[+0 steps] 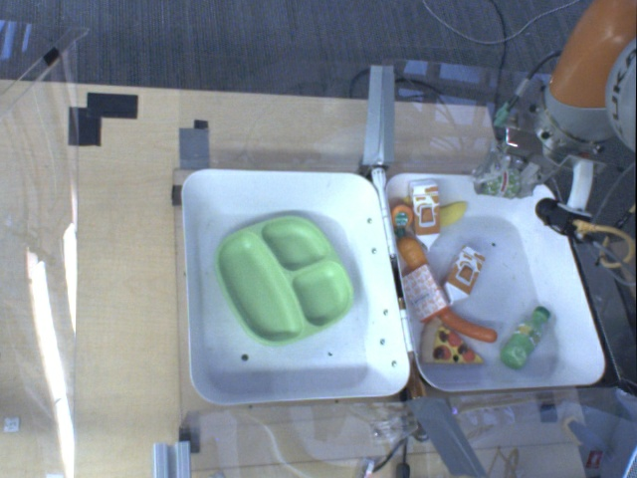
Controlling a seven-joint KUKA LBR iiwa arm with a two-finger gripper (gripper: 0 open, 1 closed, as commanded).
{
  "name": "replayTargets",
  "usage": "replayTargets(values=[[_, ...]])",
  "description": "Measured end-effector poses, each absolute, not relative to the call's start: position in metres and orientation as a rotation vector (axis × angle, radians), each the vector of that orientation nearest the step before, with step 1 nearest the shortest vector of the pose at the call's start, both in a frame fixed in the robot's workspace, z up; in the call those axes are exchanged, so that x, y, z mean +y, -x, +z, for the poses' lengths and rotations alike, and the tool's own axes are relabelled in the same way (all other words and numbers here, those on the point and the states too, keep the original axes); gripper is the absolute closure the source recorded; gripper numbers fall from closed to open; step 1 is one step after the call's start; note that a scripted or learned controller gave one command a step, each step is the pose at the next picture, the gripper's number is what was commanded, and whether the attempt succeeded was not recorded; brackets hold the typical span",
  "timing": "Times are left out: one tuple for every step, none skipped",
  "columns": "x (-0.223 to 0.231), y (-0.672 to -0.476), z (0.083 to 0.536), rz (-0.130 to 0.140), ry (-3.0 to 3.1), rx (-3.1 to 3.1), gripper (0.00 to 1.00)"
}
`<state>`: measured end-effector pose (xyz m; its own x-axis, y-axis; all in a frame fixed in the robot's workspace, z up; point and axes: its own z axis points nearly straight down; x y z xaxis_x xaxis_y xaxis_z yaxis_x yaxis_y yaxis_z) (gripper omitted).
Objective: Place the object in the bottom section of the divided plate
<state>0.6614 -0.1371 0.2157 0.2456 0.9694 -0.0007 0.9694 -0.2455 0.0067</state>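
Two white bins side by side on a wooden bench. In the left bin [199,267], a green divided plate [284,279], lying flat near the middle, with one long part on its left side and two small parts on its right.

In the right bin [582,307], a pile of toy food, well apart from the plate. Near the top wall, a small carton [425,205] just beside a yellow banana [454,212]. Along the left wall, an orange bottle [416,272] with a white label, lying on its side. Near the middle, a second carton [466,270], tilted. Lower down, a red-orange sausage [470,328], touching a pizza slice [453,350]. Close to the bottom right corner, a green bottle [525,338], lying down.

Over the top right corner of that bin, the gripper [508,174], hanging from the grey and orange arm [597,58]. Too blurry to tell whether spread wide or closed up, or whether anything is held.
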Motion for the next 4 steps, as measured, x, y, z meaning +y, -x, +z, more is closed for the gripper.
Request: replayTargets(values=[[-0.092,-0.637,0.144,0.011,-2.534,1.842,1.00],[-0.031,-0.624,0.189,-0.025,-2.470,1.935,1.00],[0.034,-0.625,0.186,0.006,-2.372,2.056,1.00],[0.056,-0.547,0.185,0.006,-2.285,2.154,1.00]])
